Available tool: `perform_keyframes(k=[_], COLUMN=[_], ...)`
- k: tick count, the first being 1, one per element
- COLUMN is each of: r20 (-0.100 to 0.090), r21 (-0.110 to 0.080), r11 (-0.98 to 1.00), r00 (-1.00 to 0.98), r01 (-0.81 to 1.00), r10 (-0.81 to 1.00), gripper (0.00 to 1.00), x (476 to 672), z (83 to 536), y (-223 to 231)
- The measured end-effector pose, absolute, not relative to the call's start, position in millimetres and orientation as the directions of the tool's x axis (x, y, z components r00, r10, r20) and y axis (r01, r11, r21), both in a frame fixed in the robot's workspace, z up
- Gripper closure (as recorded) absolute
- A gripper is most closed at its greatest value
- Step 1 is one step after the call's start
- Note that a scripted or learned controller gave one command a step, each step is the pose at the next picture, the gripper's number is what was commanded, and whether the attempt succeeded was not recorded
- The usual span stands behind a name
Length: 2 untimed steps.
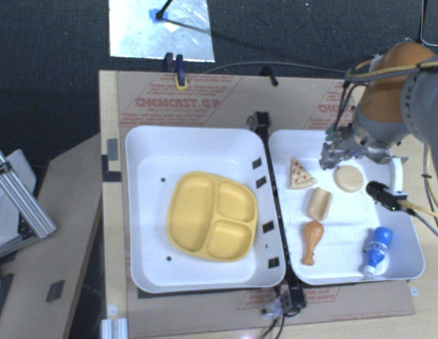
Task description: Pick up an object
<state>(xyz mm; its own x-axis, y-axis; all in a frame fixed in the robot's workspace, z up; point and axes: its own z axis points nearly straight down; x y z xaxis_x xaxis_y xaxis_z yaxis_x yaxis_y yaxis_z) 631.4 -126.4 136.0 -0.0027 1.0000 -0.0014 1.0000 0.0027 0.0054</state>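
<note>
The claw (pixel 337 154) is hanging over the far part of the right bin (pixel 410 260), and whether it is spread or pressed together I cannot tell, nor is anything showing between its tips. Just near of it a round cream disc (pixel 349 178) is lying, with a pizza slice (pixel 300 174) to the left, a beige roll (pixel 318 204) and a drumstick (pixel 311 241) nearer still, and a blue-capped bottle (pixel 375 250) sitting in the near right corner. The left bin (pixel 145 161) is holding a yellow divided tray (pixel 212 216).
</note>
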Motion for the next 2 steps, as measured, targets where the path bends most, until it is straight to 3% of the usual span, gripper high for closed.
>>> perform_keyframes(k=[1, 2], r20=[-0.002, 0.0], r21=[0.009, 0.004], r11=[0.004, 0.004], r00=[-0.004, -0.004], r01=[1.0, 1.0], r10=[1.0, 1.0], gripper=[1.0, 1.0], x=[634.2, 635.3], z=[201, 213], y=[-129, -129])
